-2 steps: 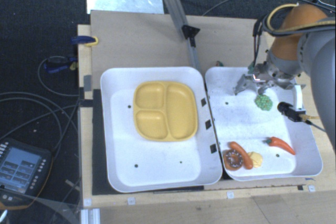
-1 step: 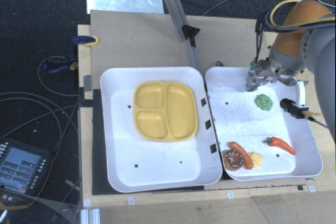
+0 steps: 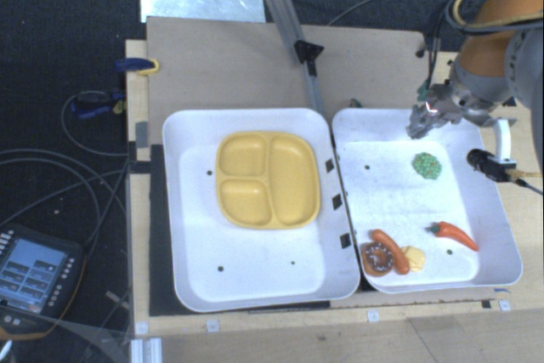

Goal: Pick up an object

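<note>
The right bin [image 3: 374,183] holds a green broccoli floret [image 3: 427,165], an orange-red pepper [image 3: 455,235], a red sausage [image 3: 388,249], a chocolate donut [image 3: 375,258] and a small yellow piece [image 3: 415,258]. My gripper [image 3: 418,128] hangs over the bin's far edge, up and a little left of the broccoli and apart from it. Nothing shows between its tips.
A yellow three-compartment plate [image 3: 267,179] lies in the left bin [image 3: 195,268]. A grey pole [image 3: 280,0] slants up from between the bins at the back. Cables and a teach pendant [image 3: 30,272] lie off the bench to the left.
</note>
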Controlling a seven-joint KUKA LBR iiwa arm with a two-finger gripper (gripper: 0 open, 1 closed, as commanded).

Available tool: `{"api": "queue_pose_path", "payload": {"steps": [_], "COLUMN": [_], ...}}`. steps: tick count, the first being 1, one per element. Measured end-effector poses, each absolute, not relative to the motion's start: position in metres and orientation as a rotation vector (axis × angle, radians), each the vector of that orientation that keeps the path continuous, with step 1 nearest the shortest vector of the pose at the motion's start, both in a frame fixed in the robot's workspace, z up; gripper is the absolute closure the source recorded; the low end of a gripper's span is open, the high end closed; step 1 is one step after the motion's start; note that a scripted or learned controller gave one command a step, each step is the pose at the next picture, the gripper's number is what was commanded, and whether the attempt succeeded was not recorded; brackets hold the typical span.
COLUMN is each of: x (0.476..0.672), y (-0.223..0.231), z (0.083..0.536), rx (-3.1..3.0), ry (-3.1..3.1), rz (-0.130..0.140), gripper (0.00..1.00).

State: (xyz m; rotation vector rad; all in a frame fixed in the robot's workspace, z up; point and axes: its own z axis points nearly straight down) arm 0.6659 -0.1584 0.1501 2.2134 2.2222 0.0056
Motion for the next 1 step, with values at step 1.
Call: {"api": "queue_pose_path", "payload": {"steps": [1], "x": [0.6729], "y": [-0.1610], "z": [0.2150], "rx": [2.206], "ry": [2.225], "rz": [0.009], "gripper": [1.00]}}
